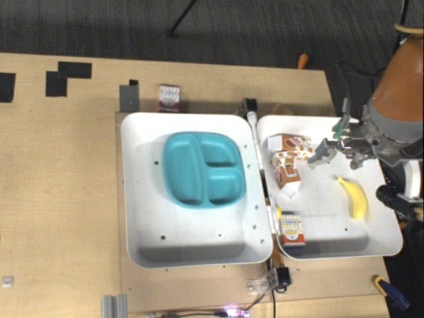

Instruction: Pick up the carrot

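Carrot (303,61) seems to us the small orange thing at the bench's (59,197) far edge, outside both bins, though it is too small to be sure. The pincer (326,152) hangs over the right bin (391,244), just beside the brown-and-white cartons (288,161); we cannot tell whether it is spread or pressed together. Bare bin floor lies between the cartons and the banana (354,197) near the right rim.

Your arm (401,91): broad orange band above a grey wrist | your tool (326,152): grey metal fingers, small green detail | black cables alongside.
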Controlling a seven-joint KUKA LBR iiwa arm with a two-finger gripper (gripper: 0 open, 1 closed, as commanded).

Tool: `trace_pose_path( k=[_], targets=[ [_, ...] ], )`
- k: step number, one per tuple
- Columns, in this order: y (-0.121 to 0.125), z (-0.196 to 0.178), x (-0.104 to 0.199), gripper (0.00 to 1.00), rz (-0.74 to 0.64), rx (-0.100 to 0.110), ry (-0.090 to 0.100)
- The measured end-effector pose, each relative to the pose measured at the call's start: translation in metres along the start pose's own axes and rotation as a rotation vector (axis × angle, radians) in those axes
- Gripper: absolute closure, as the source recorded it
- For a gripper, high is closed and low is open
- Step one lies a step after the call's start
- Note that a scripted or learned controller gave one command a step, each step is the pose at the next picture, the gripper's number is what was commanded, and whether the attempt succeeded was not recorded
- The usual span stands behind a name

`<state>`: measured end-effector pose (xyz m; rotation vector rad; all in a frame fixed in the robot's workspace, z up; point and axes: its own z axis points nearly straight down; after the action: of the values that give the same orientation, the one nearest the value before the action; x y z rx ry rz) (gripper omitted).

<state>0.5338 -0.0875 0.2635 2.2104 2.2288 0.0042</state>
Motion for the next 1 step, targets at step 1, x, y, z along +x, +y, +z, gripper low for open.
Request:
trace_pose_path(
  k=[1],
  targets=[
    [0.0006, 0.0211, 0.0009, 0.0, 0.123, 0.004, 0.001]
  ],
)
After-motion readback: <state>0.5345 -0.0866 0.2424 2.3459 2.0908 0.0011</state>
